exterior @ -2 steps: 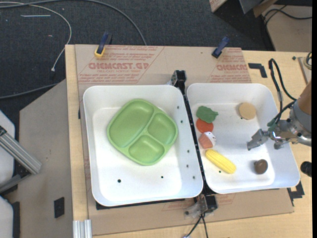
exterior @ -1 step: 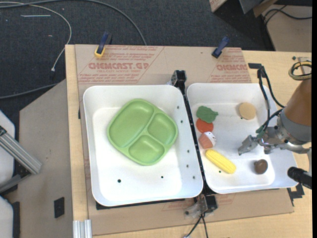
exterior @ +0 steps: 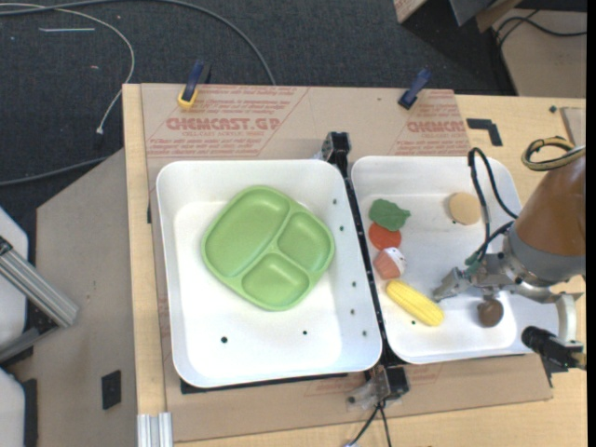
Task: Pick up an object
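The right bin (exterior: 438, 341) holds several small objects. A green leafy piece (exterior: 389, 215) lies near its left wall, with a red piece (exterior: 384, 236) and a pink and white piece (exterior: 388, 264) just below it. Toward the front lies a yellow corn-like piece (exterior: 415, 304). A tan ball (exterior: 464, 208) sits at the back, and a brown round piece (exterior: 490, 314) sits at the front right. My gripper (exterior: 470, 287) hangs low over the bin between the yellow piece and the brown piece, close to both. Nothing is visibly held.
The left bin (exterior: 186, 343) carries a green divided plate (exterior: 268, 247). A black hinge strip (exterior: 358, 250) runs between the bins. A black cable (exterior: 484, 194) loops from the arm over the right bin's back. Blue clamps (exterior: 193, 82) hold the bench's far edge.
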Tool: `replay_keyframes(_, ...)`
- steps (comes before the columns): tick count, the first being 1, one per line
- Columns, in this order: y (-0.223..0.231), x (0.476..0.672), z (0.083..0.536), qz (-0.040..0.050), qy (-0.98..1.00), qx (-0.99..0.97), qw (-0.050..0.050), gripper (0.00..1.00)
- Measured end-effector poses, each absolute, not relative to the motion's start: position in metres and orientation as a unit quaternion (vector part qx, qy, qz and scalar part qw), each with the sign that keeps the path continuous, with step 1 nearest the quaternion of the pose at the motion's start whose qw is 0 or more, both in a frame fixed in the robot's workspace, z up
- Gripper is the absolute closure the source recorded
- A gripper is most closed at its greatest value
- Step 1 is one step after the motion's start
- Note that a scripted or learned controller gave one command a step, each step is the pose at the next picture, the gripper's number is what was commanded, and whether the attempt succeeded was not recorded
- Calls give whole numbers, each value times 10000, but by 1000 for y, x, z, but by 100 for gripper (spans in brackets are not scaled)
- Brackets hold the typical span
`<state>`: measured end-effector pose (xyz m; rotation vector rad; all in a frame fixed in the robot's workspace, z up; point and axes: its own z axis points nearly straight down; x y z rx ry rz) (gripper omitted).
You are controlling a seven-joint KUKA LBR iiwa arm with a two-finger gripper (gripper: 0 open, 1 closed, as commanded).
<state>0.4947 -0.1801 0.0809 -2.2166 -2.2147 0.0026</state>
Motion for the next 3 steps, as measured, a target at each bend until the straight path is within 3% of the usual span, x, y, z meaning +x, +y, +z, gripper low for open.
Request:
replay_keyframes(1,-180,496,92,-1,-7072,-7070,30,100)
replay_keyframes(3,-180,501,178,-6,-7079,-7063,-12,100)
